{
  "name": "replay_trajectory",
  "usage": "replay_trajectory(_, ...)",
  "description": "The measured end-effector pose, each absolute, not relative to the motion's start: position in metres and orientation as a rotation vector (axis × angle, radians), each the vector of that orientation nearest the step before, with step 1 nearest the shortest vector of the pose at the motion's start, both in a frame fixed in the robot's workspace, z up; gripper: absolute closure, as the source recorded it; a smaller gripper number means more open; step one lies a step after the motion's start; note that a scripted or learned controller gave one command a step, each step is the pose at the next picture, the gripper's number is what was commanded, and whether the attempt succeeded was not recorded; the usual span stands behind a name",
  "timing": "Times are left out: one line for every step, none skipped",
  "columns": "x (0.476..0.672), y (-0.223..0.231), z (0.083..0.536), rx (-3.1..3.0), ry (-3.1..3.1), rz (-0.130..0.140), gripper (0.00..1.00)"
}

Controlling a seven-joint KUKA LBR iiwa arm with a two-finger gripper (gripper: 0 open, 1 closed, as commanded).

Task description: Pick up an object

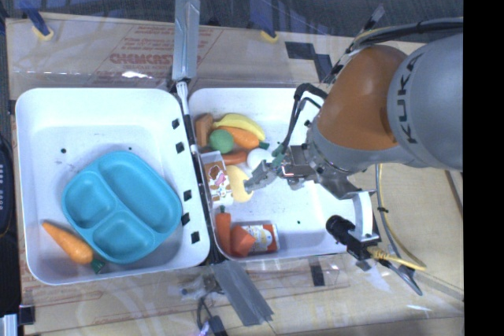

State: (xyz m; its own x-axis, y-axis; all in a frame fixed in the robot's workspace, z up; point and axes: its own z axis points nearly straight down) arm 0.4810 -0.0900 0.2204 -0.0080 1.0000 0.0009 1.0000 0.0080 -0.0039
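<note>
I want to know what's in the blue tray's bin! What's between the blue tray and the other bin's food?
In the camera view, the two bins' white walls meet between the blue tray and the food; black clips sit along that divider.

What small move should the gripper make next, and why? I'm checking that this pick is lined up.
Probably a short descent straight down. The gripper hangs over the right bin, its tip just above a pale yellow item beside the small box, with nothing seen held between the fingers yet.
</note>
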Motion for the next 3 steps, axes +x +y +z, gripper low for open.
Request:
replay_trajectory(0.574,-0.098,0.202,-1.981,-2.435,0.003,0.00)
replay_trajectory(0.618,-0.115,0.091,-1.883,-2.507,0.006,0.00)
replay_trajectory(0.620,-0.115,0.104,-1.881,-2.512,0.004,1.00)
